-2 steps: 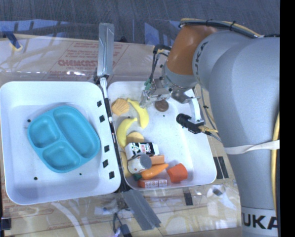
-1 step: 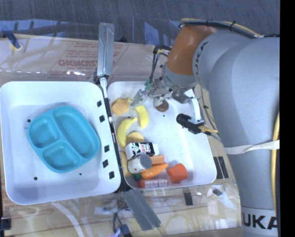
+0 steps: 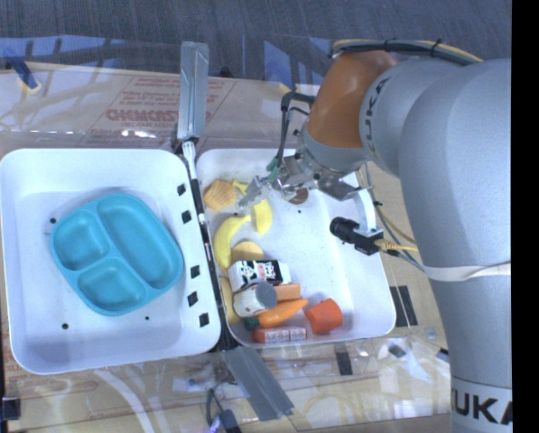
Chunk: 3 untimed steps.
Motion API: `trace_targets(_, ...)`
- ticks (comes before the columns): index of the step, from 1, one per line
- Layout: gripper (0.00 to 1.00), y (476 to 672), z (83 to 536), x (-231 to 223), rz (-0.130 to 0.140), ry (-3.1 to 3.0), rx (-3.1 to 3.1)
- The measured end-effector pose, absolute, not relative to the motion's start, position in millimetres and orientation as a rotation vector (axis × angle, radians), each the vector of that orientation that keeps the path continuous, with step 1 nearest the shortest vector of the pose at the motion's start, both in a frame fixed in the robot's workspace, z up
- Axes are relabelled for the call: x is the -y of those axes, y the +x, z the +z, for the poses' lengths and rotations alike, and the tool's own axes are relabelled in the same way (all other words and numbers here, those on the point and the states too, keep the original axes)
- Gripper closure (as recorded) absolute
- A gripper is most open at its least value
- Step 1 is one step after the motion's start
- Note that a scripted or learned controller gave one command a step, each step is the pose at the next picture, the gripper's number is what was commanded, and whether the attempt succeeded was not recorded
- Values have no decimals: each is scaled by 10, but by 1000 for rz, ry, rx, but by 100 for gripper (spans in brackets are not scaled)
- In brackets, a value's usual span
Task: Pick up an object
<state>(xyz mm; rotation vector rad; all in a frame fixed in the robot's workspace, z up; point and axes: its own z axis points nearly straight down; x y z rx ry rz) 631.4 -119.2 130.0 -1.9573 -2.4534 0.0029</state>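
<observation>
My gripper [image 3: 255,190] hangs over the upper left part of the right bin [image 3: 359,269], its fingers pointing left toward a small yellow piece [image 3: 262,215] and a tan round piece [image 3: 218,194]. Nothing shows between the fingers. A banana [image 3: 226,238] lies just below along the bin's left wall. Lower in the bin sit a black-and-white carton [image 3: 258,273], a carrot [image 3: 283,311], an orange cup [image 3: 324,316] and a red flat pack [image 3: 278,335]. The grey arm with its orange band [image 3: 341,97] covers the bin's upper right.
The left bin [image 3: 34,332] holds a blue divided plate [image 3: 116,253]. A grey bar [image 3: 193,88] stands between the bins at the back. A black cable plug [image 3: 346,231] hangs beside the wrist over the right bin.
</observation>
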Motion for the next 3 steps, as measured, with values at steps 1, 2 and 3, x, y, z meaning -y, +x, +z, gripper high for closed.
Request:
trace_targets(1,0,6426,918,1333,3,-1767,2592)
trace_targets(2,100,6438,1028,1329,2,-1764,2596)
trace_targets(3,100,6581,1941,874,-1,-2077,2361)
